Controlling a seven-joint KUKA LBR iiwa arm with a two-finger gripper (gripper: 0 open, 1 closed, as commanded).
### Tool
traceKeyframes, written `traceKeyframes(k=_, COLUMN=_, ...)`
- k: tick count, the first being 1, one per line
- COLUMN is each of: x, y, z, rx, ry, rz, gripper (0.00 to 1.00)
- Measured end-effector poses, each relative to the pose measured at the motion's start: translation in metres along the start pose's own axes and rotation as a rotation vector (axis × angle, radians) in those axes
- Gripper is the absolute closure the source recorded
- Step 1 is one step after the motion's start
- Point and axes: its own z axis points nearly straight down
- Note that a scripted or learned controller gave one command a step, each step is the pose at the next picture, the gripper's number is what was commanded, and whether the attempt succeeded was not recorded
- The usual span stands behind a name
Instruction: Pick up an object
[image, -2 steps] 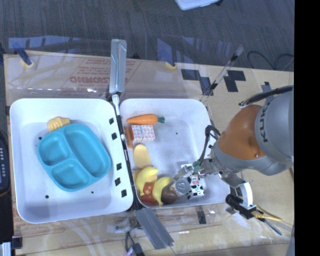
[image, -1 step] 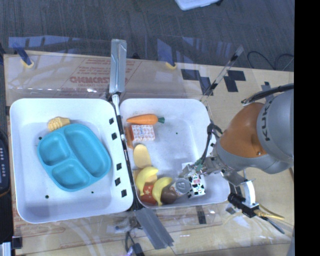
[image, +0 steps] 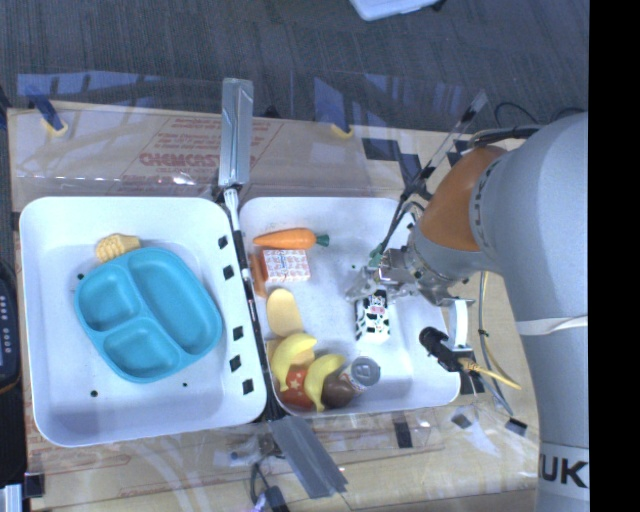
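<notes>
My gripper (image: 374, 287) hangs over the right bin (image: 340, 215), in its right half. Directly beneath it, touching or nearly touching, is a small white toy with black patches (image: 373, 320); its upper end is hidden by the gripper. Further left in the same bin lie an orange carrot (image: 290, 239), a pink-and-orange box (image: 285, 266) and a pale yellow piece (image: 283, 310). At the bin's front sit a banana (image: 293, 352), a red item (image: 297, 378), a brown item (image: 338, 392) and a grey round lid (image: 365, 372).
The left bin (image: 40, 330) holds a blue divided plate (image: 150, 310) and a yellow corn cob (image: 117, 245) at the plate's back left corner. A metal divider (image: 236, 130) runs between the bins. The grey arm (image: 530, 230) covers the bench's right side.
</notes>
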Motion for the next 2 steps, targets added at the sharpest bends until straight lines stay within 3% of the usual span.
traceKeyframes(k=1, x=0.040, y=0.068, z=0.001, rx=0.002, ry=0.001, rz=-0.099, gripper=1.00)
traceKeyframes(k=2, x=0.094, y=0.037, z=-0.110, rx=-0.009, ry=0.000, rz=-0.160, gripper=1.00)
